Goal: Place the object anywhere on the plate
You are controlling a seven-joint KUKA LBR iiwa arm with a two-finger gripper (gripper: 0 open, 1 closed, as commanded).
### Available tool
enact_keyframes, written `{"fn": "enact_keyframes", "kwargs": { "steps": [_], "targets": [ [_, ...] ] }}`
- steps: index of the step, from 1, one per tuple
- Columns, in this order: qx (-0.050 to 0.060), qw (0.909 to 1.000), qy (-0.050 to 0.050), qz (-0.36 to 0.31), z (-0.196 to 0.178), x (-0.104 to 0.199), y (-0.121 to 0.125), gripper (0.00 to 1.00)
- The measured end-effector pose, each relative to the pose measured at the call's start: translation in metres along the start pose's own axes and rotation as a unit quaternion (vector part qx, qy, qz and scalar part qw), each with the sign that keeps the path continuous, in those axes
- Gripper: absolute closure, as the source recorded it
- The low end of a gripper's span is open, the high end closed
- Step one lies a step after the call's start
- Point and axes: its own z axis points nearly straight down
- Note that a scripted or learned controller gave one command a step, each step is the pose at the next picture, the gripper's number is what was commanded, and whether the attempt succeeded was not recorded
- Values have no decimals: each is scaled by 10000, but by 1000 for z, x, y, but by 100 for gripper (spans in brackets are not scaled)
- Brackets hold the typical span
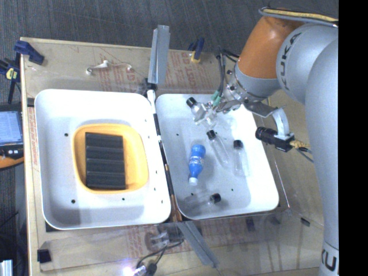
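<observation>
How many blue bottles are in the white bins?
1. The blue bottle lies in the middle of the right bin, among several clear bottles with black caps. Another could be hidden under the arm.

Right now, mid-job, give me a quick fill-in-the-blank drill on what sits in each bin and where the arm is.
1. The yellow plate lies in the ____ bin.
2. The black ridged block rests on the ____.
3. The plastic bottle in the right bin has a ____ label.
4. The pincer is over the ____ bin.

Missing words: left; plate; blue; right
</observation>
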Motion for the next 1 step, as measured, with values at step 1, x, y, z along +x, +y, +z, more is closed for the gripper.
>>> {"fn": "enact_keyframes", "kwargs": {
  "steps": [1],
  "targets": [
    [-1, 10000, 0, -1, 0, 0, 0, 0]
  ]
}}
